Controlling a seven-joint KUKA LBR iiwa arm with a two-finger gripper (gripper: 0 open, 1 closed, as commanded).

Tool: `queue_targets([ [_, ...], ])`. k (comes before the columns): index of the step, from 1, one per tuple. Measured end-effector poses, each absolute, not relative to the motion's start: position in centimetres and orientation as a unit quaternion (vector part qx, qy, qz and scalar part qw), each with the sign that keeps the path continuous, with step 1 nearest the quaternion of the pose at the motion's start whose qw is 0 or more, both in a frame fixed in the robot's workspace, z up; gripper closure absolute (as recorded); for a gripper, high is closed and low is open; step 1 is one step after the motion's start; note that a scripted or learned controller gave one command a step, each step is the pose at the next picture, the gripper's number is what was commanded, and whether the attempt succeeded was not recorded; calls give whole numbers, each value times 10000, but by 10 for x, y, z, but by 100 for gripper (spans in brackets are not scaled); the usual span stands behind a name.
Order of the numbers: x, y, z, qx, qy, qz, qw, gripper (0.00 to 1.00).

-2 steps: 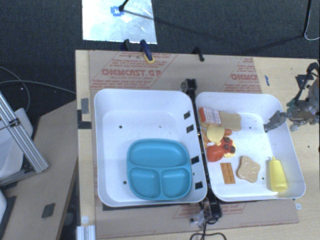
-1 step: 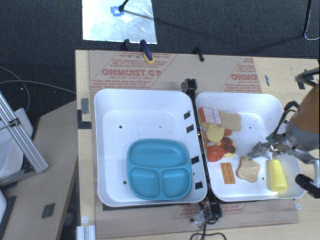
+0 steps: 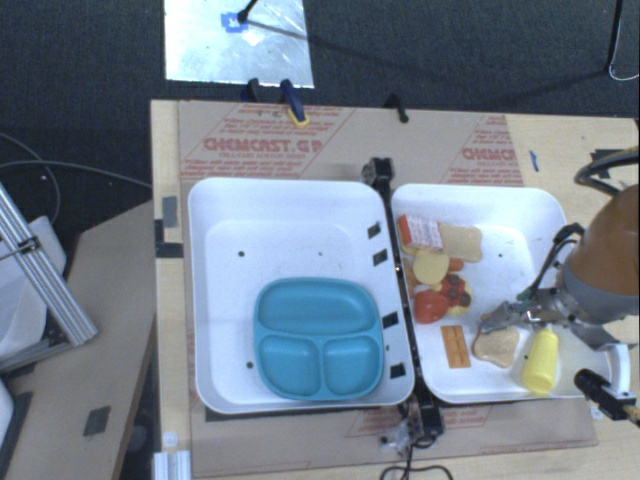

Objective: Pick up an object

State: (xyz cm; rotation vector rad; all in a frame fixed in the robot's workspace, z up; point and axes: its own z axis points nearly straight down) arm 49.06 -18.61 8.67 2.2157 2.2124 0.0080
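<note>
the grey arm with its orange band [image 3: 612,253] enters from the right and reaches over the right-hand shallow white bin [image 3: 520,213]. its two-finger gripper [image 3: 500,320] sits low in the bin's lower right part, directly above a pale tan bread-shaped piece [image 3: 497,346]; the dark fingers [image 3: 492,317] appear slightly apart, and nothing is visibly clamped between them. just right of the bread piece lies a yellow plastic bottle [image 3: 540,360], close to the bin's front wall. to the left lies a flat orange rectangular piece [image 3: 455,346]. further up the bin lies a cluster of toy foods: a red tomato-like piece [image 3: 430,306], a dark grape-like bunch [image 3: 457,290], a pale yellow round piece [image 3: 432,266], a beige slab [image 3: 460,240] and a red-and-white packet [image 3: 420,232]. the left-hand shallow white bin [image 3: 230,218] holds a blue three-compartment plastic tray [image 3: 318,336] in its lower right part. both bins rest on a brown cardboard-covered table [image 3: 260,138].
</note>
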Motion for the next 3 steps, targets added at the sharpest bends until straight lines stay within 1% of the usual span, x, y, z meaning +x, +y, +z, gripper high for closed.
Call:
queue_targets([
  [1,490,-206,88,7066,7076,34,25,0],
  [2,490,-85,87,7032,7110,31,39,0],
  [3,488,-125,135,7072,7070,11,31,0],
])
